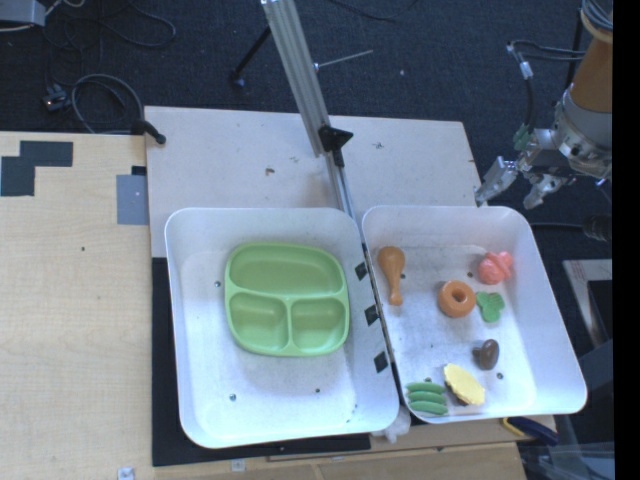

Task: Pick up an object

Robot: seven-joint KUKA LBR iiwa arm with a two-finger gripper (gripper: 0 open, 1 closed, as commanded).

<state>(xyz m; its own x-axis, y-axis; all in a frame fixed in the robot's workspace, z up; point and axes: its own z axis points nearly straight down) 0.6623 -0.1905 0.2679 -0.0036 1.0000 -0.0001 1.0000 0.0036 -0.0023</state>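
Up past the far right corner of the right bin, the gripper hangs with fingers spread open, holding nothing. Biggest is the green tray in the left bin. Small toys hug the right bin's sides: drumstick, donut, pink toy.

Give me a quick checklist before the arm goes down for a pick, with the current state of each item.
1. Hand carries nothing: ok, nothing between its fingers.
2. Fingers spread for a grasp: ok, they look apart.
3. Hand clear of the right bin: ok, it sits past the bin's far right corner.
4. Targets in the bin: ok, doughnut, drumstick, pink piece and others.
5. Doughnut free to grasp: ok, lying apart from the others.
6. Green tray out of the way: ok, in the left bin.
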